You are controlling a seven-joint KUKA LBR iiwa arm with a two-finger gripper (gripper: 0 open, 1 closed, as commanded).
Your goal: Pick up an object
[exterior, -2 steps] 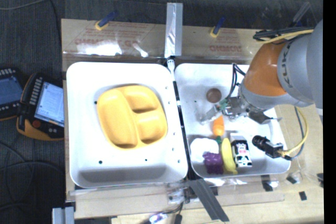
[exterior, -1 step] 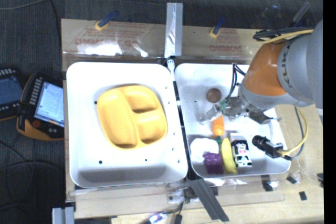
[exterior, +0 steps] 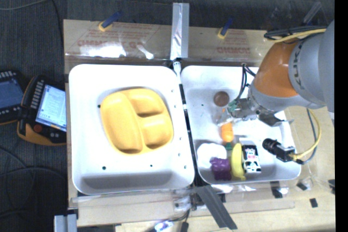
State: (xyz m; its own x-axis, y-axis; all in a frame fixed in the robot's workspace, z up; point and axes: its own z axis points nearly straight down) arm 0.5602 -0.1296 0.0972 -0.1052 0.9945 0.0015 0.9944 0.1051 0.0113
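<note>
Robot arm reaches into right bin (exterior: 204, 81); gripper (exterior: 235, 110) hangs just above small orange object (exterior: 227, 131), near a brown disc (exterior: 221, 98). Can't tell jaws' state. Best approach, prob.: descend straight, centre on orange piece, avoid banana (exterior: 237, 161) & purple toy (exterior: 219, 167).

Yellow tray (exterior: 137, 119) in left bin (exterior: 81, 171); tool (exterior: 235, 111) over cluttered right bin (exterior: 201, 84).

Your two shallow white bins (exterior: 130, 179) look like smooth moulded plastic, slightly glossy. The yellow divided tray (exterior: 137, 119) is glossy plastic too. The worktop (exterior: 87, 35) reads as pale raw wood under a clear shiny film. The arm's orange band (exterior: 274, 70) looks satin-smooth. The dark floor (exterior: 43, 19) looks like matt, ribbed carpet.
</note>
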